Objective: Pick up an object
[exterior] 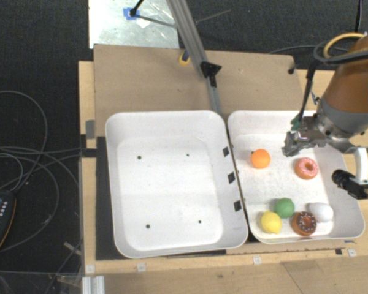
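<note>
The right bin [245,124] holds several small objects. An orange ball [260,158] lies near its middle left. A pink frosted donut [306,168] sits to the right of it. Along the front edge are a yellow lemon [271,222], a green ball [284,207], a chocolate sprinkled donut [304,223] and a white egg-like object [321,212]. My gripper [292,147] hangs over the right bin, between the orange ball and the pink donut and slightly behind them. I see nothing held in it.
The left bin [172,182] sits beside the right one, joined by black clips [231,177]. A grey pole [190,35] slants in from the top. Cables lie on the floor at the left [18,164]. A black fitting [346,182] juts over the right bin's right edge.
</note>
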You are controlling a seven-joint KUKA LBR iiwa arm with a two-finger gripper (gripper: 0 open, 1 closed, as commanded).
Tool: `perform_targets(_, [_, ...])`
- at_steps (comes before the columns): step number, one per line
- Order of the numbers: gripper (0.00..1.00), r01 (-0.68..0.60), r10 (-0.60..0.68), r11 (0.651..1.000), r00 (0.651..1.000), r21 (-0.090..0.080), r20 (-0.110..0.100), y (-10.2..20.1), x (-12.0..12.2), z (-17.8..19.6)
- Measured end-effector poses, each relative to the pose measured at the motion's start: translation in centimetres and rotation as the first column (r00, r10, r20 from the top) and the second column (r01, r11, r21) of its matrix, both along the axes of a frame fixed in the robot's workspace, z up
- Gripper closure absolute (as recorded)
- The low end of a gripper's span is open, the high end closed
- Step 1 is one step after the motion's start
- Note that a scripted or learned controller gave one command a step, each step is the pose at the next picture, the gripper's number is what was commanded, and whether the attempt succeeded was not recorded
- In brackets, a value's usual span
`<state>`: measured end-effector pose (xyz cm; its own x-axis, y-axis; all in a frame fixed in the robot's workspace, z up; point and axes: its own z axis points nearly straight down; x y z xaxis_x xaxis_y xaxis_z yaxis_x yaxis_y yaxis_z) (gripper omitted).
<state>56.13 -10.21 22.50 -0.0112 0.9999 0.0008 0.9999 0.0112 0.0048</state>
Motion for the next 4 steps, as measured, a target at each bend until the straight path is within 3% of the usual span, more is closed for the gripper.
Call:
perform_targets(1, [1.0,0.0,0.0,1.0,1.0,0.001,-0.001,4.9,2.9,-0.7])
perform_targets(3, [1.0,0.001,-0.001,1.0,1.0,0.002,-0.002,14.7,6.0,0.9])
perform_targets(4, [1.0,0.002,-0.002,1.0,1.0,0.0,-0.001,18.7,9.1,0.0])
